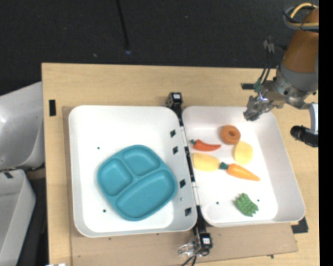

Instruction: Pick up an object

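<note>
White bins carry no readable writing. The gripper (254, 112) hovers at the right bin's (286, 165) far edge, finger state unclear; the orange ring (230, 134) lies near, a carrot (242, 172) nearer.

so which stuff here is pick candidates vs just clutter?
Pick candidates, all in the right bin:
orange donut
red chili
yellow piece
yellow corn
carrot
green piece

Just there:
blue divided plate, left bin
</note>
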Tool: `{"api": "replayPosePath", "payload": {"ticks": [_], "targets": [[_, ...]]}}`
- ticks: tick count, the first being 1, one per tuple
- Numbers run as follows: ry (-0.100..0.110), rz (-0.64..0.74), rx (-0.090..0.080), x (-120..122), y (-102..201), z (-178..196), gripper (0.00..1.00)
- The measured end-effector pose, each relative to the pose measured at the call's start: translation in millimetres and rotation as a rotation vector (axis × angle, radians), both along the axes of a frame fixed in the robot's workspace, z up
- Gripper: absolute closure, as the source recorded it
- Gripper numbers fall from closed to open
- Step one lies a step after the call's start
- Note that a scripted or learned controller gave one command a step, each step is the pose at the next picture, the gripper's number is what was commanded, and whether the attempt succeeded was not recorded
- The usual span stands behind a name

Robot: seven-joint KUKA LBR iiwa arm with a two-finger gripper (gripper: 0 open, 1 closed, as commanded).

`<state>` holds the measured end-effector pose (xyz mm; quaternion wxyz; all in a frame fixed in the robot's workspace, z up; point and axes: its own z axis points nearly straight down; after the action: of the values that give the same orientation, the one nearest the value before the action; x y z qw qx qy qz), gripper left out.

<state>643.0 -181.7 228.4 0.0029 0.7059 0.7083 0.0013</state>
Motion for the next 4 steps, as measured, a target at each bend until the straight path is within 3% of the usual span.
{"api": "replayPosePath", "payload": {"ticks": [1, 4], "targets": [[0.000, 0.001, 0.000, 1, -2, 43, 1.00], [0.008, 0.002, 0.003, -66, 144, 23, 1.00]]}}
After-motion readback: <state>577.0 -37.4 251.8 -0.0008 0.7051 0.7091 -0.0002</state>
